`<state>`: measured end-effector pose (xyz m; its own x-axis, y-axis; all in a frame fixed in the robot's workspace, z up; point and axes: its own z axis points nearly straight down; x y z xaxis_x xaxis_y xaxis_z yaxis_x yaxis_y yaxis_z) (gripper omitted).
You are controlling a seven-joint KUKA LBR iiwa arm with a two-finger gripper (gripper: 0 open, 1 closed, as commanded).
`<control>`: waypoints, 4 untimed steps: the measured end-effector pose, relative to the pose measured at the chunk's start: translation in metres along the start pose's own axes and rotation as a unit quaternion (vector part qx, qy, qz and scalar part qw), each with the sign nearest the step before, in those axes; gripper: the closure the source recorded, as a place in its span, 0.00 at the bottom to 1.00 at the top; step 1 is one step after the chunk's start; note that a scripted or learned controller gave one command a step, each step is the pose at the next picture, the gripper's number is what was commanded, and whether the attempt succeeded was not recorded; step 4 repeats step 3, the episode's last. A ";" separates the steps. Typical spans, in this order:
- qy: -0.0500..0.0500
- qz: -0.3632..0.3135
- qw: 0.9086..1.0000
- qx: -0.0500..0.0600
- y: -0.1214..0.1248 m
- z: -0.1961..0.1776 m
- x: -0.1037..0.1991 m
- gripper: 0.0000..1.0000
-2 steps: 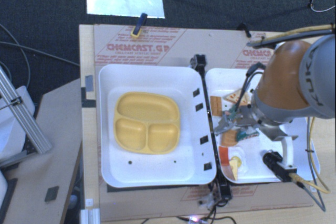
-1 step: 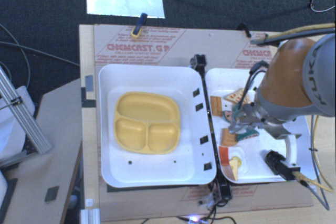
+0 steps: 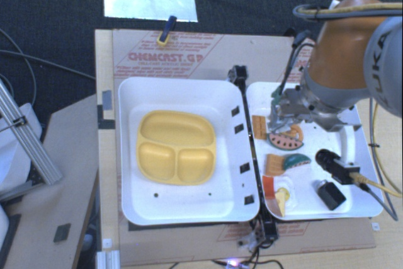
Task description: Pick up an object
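gripper [image 3: 281, 120] hangs right over the watermelon slice [image 3: 286, 139] near the right bin's [image 3: 359, 206] left wall, can't tell its state, slice lying crosswise.

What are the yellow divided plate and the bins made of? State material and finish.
Yellow divided plate: likely moulded plastic, matte to satin, with soft rounded compartment edges and even colour. Left bin and right bin: probably smooth white plastic with a slight sheen and rounded corners, though that is uncertain.

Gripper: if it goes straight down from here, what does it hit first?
Probably the watermelon slice in the right bin; the gripper sits just above it. Height is hard to judge from this slanted view.
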<state>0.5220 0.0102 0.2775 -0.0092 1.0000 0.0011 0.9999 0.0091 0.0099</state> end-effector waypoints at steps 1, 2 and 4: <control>0.000 0.005 1.000 0.005 -0.034 0.030 -0.016 1.00; 0.000 0.002 1.000 0.008 -0.037 0.097 0.016 1.00; 0.001 0.001 1.000 -0.001 -0.033 -0.012 0.035 1.00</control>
